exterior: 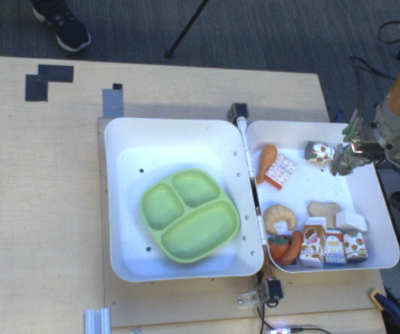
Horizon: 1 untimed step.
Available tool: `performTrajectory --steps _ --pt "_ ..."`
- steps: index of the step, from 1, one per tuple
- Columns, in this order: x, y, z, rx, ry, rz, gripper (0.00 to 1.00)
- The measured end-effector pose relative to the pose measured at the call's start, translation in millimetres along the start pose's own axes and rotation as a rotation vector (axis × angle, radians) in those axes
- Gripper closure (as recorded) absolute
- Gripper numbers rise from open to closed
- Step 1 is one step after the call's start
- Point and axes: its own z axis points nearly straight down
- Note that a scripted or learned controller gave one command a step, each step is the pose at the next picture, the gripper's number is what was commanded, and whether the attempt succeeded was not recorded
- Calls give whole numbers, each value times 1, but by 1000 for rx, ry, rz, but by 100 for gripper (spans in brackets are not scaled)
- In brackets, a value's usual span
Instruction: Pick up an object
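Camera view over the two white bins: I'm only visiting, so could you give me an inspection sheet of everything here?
Surface: pale wooden bench bearing two white bins side by side.
Job's things: right bin holds a carrot, croissant, small cartons, a shiny can and other toy foods.
Clutter: green divided plate in the left bin.
Grippers: gripper low over the right bin's far side, beside the can; finger state unclear.
Cables: wires at the bench's near edge.
Surroundings: blue carpet, someone's shoe, a stand leg.
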Motion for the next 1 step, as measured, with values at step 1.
performTrajectory --steps 1 --pt "-87 -42 153 3 1 2 100"
